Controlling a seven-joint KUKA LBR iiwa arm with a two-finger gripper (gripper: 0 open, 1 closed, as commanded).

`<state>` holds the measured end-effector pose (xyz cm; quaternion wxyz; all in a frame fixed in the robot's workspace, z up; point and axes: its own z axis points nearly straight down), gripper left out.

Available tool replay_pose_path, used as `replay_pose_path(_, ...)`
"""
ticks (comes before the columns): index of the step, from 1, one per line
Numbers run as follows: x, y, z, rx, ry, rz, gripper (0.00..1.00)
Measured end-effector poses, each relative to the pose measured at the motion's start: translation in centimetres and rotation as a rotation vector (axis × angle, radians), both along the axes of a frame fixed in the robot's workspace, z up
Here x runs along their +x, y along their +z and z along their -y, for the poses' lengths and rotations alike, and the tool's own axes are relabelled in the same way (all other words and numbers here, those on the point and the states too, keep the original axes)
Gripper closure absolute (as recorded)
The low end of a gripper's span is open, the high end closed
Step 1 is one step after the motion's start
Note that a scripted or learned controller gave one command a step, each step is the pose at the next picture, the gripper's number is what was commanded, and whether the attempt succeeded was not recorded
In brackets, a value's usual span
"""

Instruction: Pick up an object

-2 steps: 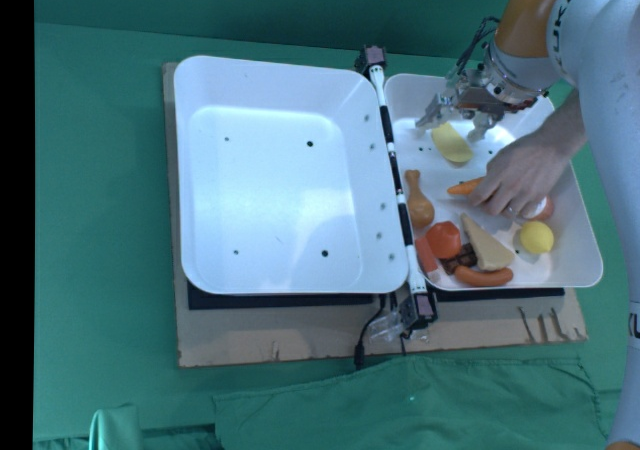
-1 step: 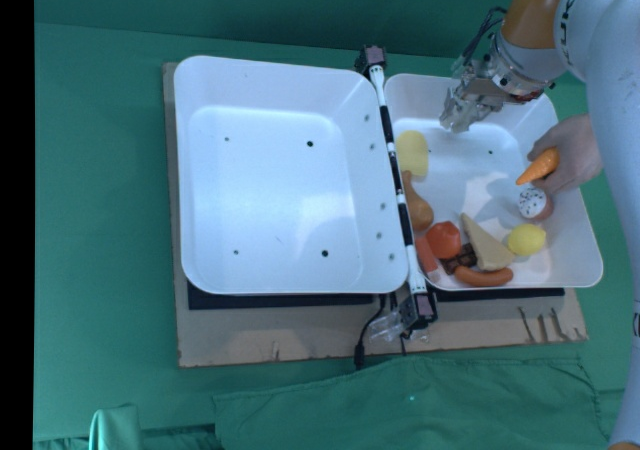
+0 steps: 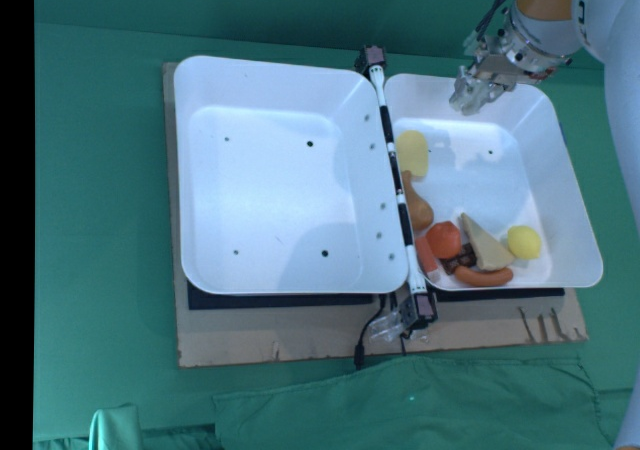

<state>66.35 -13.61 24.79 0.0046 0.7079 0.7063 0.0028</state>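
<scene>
Up by the far edge of the right bin (image 3: 560, 153), the gripper (image 3: 471, 96) hangs; I cannot tell how wide it is open. Toy foods (image 3: 470, 243) sit bunched in that bin's near-left corner.

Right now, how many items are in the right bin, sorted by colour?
Yellow: 2, the pale yellow piece and the lemon
Orange or red: 4, the pear-shaped piece, the tomato, the carrot-like piece and the sausage
Tan: 1, the wedge
Dark: 1, a small item, too small to identify
Total: 8
</scene>
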Motion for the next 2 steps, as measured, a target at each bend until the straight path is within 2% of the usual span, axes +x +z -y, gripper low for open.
replay_pose_path(1,0.4,4.7,0.4,-0.001,0.0,0.0,1.0)
replay_pose_path(2,-0.3,10.9,1.1,-0.001,-0.001,0.001,1.0)
